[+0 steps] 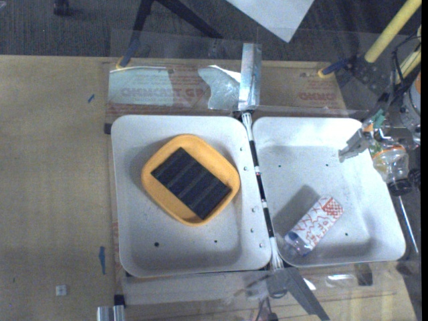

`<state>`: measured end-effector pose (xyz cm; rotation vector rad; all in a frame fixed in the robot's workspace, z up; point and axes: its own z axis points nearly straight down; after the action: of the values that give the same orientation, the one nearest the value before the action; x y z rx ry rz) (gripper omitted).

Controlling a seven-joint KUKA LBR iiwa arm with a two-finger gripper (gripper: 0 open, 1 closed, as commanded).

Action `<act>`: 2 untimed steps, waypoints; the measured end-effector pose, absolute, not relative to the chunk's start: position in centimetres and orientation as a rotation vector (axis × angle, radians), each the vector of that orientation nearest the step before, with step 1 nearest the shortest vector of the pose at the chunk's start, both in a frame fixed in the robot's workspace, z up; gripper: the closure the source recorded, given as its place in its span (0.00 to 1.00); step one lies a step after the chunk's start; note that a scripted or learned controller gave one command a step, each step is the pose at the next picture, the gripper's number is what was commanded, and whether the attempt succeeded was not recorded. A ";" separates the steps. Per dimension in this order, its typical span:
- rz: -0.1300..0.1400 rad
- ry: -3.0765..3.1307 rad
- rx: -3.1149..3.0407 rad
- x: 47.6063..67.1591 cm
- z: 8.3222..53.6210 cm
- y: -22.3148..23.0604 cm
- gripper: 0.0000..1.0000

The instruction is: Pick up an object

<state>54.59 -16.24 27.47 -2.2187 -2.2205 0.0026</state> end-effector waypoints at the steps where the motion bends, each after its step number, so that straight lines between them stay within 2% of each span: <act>1: 0.001 -2.322 -2.115 53.9 15.8 -14.5 0.00; 2: -0.005 -2.522 -1.882 58.6 8.7 -19.2 0.00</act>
<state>58.64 -19.18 8.72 -1.8819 -2.5221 -0.0045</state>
